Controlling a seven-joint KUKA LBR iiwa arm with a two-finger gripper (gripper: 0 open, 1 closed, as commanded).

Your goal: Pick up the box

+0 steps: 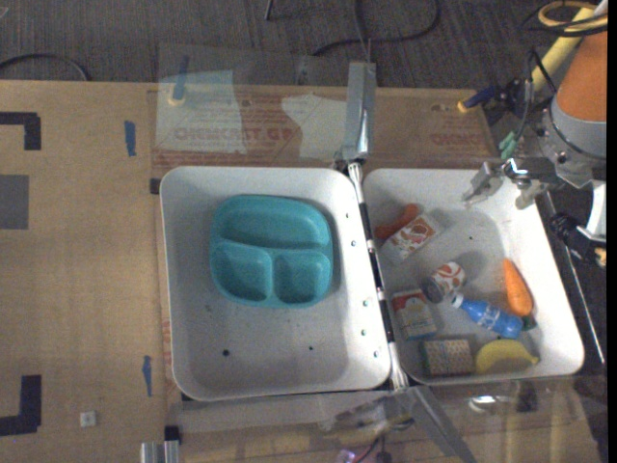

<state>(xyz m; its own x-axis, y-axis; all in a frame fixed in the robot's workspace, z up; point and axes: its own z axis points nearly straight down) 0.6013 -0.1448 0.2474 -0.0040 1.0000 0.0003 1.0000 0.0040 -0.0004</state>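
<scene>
The gripper (502, 183) is hovering open over the right bin's (569, 340) far corner, apart from the box (413, 236).

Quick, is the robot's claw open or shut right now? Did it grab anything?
End effector: open, holding nothing, hanging over the back edge of the right bin.

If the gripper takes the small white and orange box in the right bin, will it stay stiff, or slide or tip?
The box looks like thin card, so probably light and somewhat crushable. It lies flat, so tipping seems unlikely. Its smooth printed face may slide on the bin floor.
</scene>
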